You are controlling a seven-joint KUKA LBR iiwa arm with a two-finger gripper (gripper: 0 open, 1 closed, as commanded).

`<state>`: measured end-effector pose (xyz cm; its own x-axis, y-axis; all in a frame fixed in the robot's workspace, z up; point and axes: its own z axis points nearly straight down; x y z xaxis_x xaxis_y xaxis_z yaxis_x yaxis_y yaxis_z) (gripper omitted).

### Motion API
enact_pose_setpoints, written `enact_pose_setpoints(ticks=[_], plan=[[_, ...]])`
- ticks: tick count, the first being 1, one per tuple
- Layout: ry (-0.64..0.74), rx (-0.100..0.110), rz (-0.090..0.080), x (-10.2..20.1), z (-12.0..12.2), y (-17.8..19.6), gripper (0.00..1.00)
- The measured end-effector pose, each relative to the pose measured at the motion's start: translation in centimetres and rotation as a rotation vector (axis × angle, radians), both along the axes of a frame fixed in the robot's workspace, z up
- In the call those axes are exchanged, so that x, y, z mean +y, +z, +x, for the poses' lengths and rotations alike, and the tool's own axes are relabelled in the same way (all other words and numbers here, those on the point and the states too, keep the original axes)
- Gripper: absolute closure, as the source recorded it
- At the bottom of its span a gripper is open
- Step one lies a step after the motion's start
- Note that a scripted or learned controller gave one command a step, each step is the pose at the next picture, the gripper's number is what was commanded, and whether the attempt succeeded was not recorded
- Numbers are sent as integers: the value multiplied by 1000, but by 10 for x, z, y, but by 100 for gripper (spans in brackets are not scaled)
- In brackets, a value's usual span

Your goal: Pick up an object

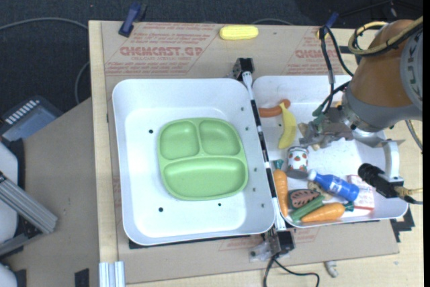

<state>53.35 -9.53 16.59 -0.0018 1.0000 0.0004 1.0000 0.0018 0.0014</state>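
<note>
gripper (321, 131) low in right bin (302, 87), jaws state cannot tell | toys heaped there: banana (287, 128), bottle (334, 185), carrot (321, 213); likely seeking one | green tray (201, 159) apart in left bin (134, 144)

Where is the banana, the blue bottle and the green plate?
banana (287, 128): camera view, middle of its yellow curve.
blue bottle (334, 185): camera view, middle of its blue body.
green plate (201, 158): camera view, ridge where its three compartments meet.
</note>
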Motion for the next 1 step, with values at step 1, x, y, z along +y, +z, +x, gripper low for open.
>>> enact_pose_setpoints(ticks=[1], plan=[[0, 0, 0, 39, 7, 68, 100]])
